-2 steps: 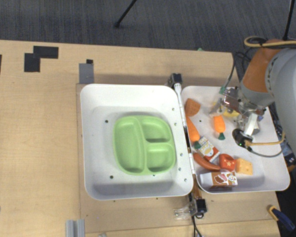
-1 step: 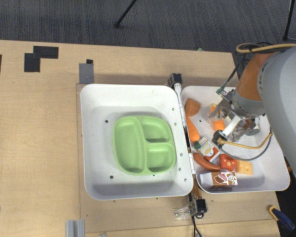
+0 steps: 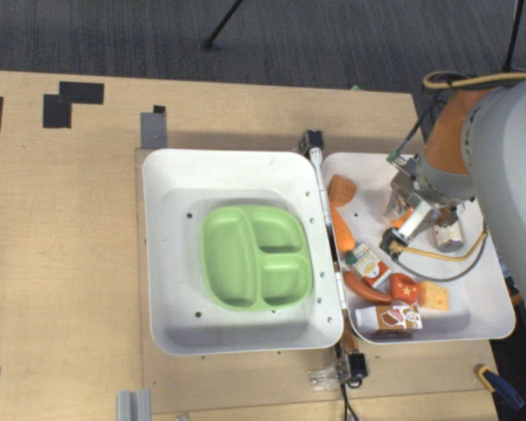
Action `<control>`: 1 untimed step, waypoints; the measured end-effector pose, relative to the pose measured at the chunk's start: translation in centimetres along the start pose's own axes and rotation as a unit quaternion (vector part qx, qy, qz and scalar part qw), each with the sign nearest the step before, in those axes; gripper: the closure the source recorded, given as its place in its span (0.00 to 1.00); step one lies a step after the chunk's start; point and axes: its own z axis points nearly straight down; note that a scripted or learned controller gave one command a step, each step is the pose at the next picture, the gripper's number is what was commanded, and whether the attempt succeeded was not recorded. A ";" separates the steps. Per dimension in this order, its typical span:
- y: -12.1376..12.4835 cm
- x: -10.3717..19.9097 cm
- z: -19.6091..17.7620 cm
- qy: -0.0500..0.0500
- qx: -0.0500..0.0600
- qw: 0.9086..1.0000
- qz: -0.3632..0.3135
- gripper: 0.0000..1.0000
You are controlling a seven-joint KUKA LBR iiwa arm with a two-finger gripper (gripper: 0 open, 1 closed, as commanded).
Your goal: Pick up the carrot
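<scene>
The carrot (image 3: 343,231) is a slim orange stick lying along the left wall of the right bin (image 3: 491,318), pointing roughly towards the front. My gripper (image 3: 423,215) hangs low over the middle of the same bin, well to the right of the carrot and apart from it. Nothing shows between its fingers. The grey arm with its orange band covers the bin's back right part.
Near the carrot lie a brown-orange lump (image 3: 342,187), a small printed box (image 3: 366,259), a red sausage-like piece (image 3: 366,288), a red carton (image 3: 404,289), a cheese wedge (image 3: 435,297) and a dark packet (image 3: 397,319). The left bin (image 3: 171,191) holds a green divided plate (image 3: 256,255).
</scene>
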 end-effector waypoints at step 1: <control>-0.7 -1.0 -13.2 0.000 -0.001 0.999 0.040 1.00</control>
